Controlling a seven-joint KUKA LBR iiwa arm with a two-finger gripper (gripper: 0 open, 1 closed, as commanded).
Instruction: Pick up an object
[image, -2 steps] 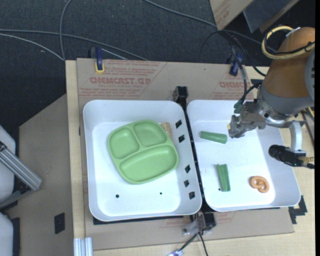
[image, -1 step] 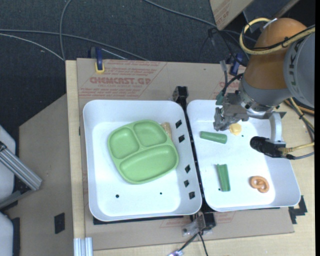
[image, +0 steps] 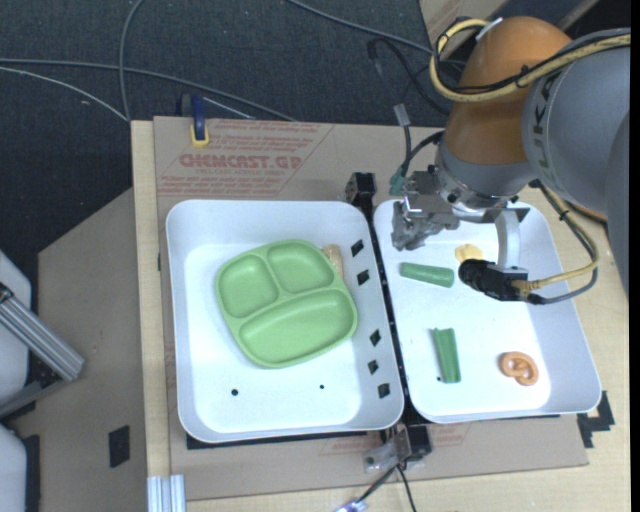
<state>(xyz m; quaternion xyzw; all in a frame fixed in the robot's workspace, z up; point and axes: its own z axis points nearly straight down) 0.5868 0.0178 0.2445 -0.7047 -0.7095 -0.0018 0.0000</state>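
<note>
Apparently mid-approach: the pincer (image: 412, 232), its grip state unclear, hovers in the right bin (image: 570, 345) just above a green stick (image: 427, 273); next it likely must lower onto it.

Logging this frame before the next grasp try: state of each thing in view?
gripper: over the right bin's upper left
green stick: lying flat, below the gripper
green block: lying flat, untouched
pretzel: flat in the right bin
green divided plate: right side up in the left bin
</note>
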